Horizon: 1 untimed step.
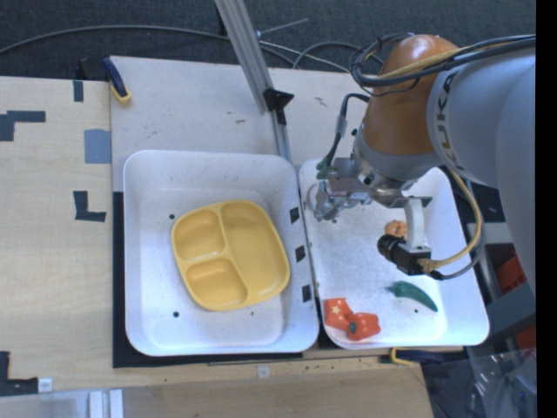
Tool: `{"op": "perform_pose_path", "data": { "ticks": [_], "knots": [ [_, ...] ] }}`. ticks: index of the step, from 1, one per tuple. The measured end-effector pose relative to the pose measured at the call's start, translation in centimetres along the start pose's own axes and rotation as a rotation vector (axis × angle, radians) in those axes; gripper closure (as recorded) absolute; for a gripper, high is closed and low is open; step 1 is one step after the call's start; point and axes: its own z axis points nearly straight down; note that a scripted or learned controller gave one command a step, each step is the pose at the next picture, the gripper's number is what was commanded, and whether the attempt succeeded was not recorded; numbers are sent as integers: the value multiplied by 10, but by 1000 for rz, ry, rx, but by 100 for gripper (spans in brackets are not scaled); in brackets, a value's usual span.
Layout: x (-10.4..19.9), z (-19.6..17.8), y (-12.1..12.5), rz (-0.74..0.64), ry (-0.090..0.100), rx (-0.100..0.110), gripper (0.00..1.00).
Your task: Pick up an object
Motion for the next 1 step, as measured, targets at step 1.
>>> {"op": "perform_pose_path", "data": {
  "ticks": [1],
  "knots": [
    [48, 1, -2, 0, 0, -1, 100]
  ]
}}
